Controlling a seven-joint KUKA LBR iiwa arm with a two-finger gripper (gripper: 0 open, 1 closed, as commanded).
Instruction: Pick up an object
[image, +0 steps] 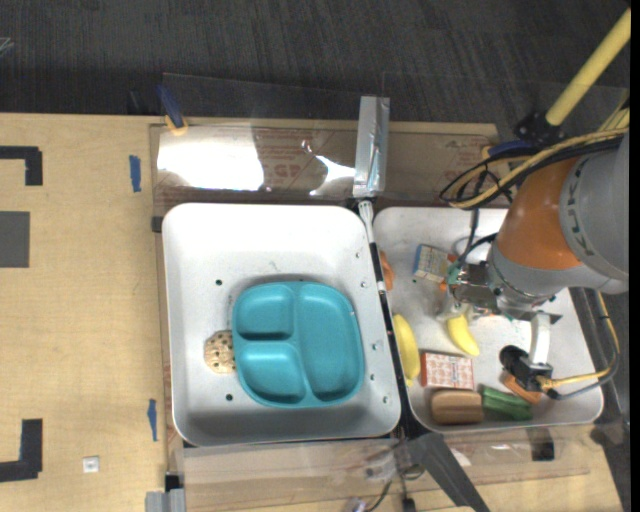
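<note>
Banana (462, 334) beneath arm (545, 235) wrist

You see a thick, rounded arm (600, 215) with a smooth grey shell and a broad orange band (535, 225) ahead of the wrist. Below the band a darker grey collar leads to a cluttered metal gripper (480, 295) with small coloured fittings. Yellow and black cables (500, 165) loop along the arm's upper side, and another yellow lead trails near its lower end.
</note>
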